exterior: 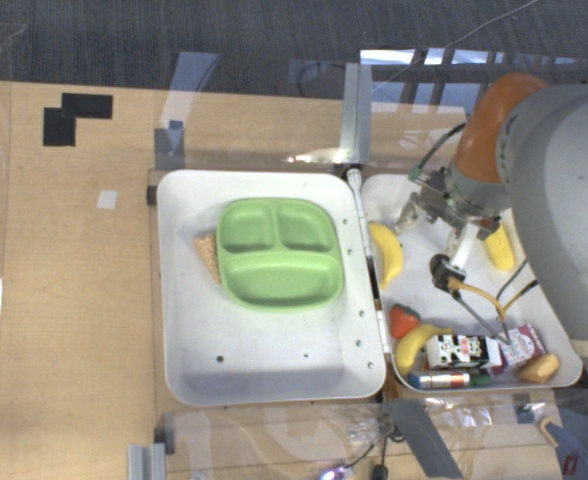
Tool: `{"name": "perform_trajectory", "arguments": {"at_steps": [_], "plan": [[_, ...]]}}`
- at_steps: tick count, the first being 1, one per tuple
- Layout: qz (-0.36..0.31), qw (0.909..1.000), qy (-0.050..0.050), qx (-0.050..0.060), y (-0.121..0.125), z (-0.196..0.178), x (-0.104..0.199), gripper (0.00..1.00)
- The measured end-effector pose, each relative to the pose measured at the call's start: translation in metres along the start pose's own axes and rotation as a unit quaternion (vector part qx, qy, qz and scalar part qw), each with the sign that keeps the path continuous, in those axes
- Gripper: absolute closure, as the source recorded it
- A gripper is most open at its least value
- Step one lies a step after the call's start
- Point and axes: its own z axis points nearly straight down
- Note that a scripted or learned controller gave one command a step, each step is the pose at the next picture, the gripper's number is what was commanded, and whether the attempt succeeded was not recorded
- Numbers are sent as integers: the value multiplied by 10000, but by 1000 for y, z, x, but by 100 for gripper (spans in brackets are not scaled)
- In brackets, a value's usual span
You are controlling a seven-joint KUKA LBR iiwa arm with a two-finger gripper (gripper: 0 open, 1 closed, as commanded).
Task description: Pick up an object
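Found the gripper (429, 206) over the far half of the right bin (382, 196), between a banana (386, 253) and what looked like a corn cob (498, 248); could not tell whether apart or together. Crowded along the near wall: a red fruit (404, 320), a second banana (414, 343), a printed carton (464, 350), a marker (446, 379), a pink carton (522, 346). In the left bin (254, 358), a green divided plate (277, 253) over a tan cracker (207, 256), well apart from the gripper.
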Motion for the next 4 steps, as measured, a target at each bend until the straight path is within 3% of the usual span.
{"name": "perform_trajectory", "arguments": {"at_steps": [1,2,3,4], "plan": [[-1919,9814,0,17,-37,-98,7,0],[-2977,9547,3,-29,-15,-1,-4,0],[-3596,9331,-4,15,-27,-37,-88,0],[-4518,8921,-4,-16,33,-1,-55,0]]}}
